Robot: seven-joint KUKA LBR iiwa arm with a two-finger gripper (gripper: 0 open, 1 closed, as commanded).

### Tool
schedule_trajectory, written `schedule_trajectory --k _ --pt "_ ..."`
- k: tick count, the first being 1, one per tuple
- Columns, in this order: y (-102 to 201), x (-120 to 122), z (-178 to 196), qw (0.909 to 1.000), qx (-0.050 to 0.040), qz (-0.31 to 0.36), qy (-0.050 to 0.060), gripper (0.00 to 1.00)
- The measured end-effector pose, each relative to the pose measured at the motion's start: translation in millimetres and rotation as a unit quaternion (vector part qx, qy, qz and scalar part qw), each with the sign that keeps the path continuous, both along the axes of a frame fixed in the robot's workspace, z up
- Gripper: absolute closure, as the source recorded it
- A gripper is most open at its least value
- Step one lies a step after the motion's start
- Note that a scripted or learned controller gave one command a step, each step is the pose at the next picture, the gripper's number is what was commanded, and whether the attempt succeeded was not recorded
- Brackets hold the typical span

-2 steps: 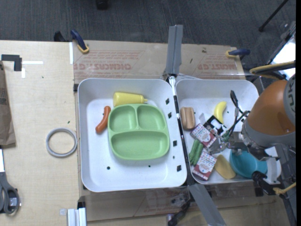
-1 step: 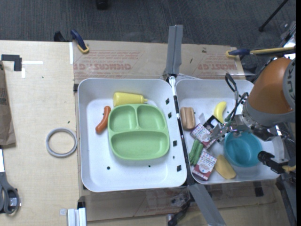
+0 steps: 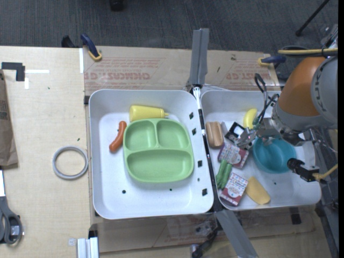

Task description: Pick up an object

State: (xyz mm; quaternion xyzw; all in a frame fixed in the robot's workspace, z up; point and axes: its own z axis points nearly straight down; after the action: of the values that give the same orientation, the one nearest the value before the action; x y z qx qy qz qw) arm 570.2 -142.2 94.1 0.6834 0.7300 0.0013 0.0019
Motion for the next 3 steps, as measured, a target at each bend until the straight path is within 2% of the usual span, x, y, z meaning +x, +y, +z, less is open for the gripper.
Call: schedule_trajectory --k 1,2,3 --pt "-18.1 -10.1 2.4 0.9996 -0.0002 0.027 0.003 0.0" --pt "-26.5 31.2 -2.4 1.0 -0.0003 -0.002 0.003 0.0" --pt "-14.0 35.3 9.3 1.0 0.008 0.004 0.0 1.0"
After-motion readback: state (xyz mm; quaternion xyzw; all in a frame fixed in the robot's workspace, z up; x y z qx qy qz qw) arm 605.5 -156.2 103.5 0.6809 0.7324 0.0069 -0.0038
